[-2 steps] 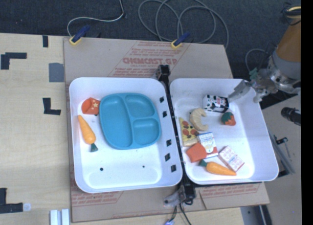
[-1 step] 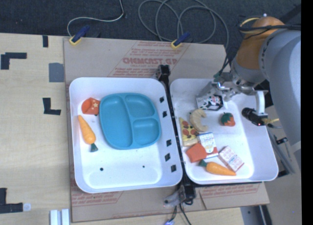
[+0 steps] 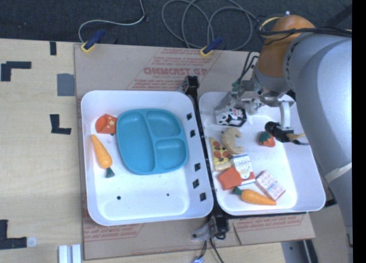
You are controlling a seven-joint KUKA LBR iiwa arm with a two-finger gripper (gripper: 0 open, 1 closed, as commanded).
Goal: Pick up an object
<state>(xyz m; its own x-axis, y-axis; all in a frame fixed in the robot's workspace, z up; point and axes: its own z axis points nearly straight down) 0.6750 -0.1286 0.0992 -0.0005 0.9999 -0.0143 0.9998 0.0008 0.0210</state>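
My gripper (image 3: 238, 105) hangs low over the back left corner of the right bin (image 3: 311, 184). It sits directly above a small black-and-white patterned item (image 3: 230, 119), and contact between them cannot be judged. Just in front of that item lies a beige croissant-shaped piece (image 3: 231, 138). A pizza slice (image 3: 220, 153), a red block (image 3: 229, 178), a white carton (image 3: 243, 166), a pink-and-white box (image 3: 270, 185) and a carrot (image 3: 256, 198) lie nearer the front. A small red-and-green fruit (image 3: 265, 139) sits to the right, under the arm.
The left bin (image 3: 137, 204) holds a blue divided plate (image 3: 152, 140), a red fruit (image 3: 106, 123) and a second carrot (image 3: 102, 152) along its left side. The arm's grey body (image 3: 326, 90) overhangs the right bin's right side. Cables (image 3: 194, 19) loop behind the bins.
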